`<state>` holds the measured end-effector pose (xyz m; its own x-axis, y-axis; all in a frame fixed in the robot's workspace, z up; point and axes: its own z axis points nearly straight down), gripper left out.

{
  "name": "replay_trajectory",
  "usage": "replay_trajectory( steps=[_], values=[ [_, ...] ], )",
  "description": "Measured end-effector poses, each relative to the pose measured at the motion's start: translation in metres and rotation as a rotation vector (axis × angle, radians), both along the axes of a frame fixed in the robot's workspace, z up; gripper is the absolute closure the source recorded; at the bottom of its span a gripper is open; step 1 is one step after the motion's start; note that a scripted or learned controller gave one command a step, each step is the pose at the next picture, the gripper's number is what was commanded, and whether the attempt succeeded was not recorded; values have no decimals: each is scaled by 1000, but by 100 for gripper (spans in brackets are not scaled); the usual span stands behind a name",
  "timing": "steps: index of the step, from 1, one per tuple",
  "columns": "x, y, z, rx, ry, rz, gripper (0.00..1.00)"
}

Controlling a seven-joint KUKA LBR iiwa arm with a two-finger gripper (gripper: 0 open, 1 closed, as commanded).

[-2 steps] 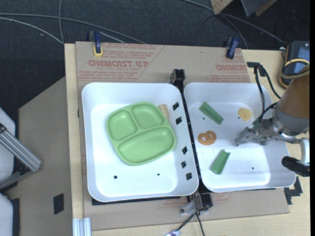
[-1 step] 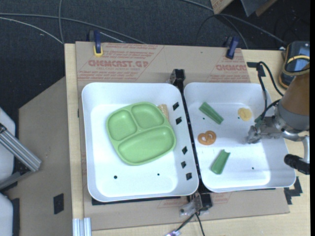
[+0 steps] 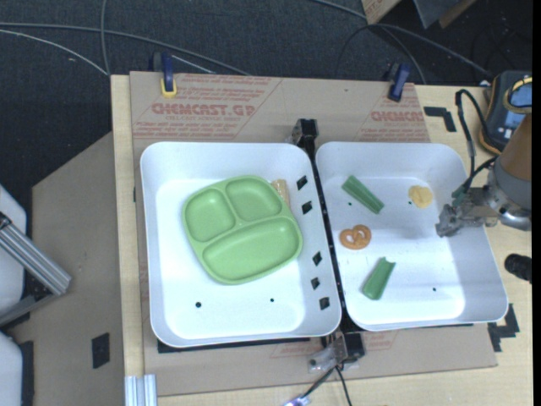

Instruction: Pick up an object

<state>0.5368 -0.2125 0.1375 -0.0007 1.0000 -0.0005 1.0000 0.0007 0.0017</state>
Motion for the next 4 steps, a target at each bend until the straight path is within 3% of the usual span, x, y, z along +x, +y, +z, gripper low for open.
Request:
replay_trajectory(
  steps=[2,4],
  values=[
    [13,8,101,-1,-1,1,100],
    [-2,122,105,3,3,4,100]
  ],
)
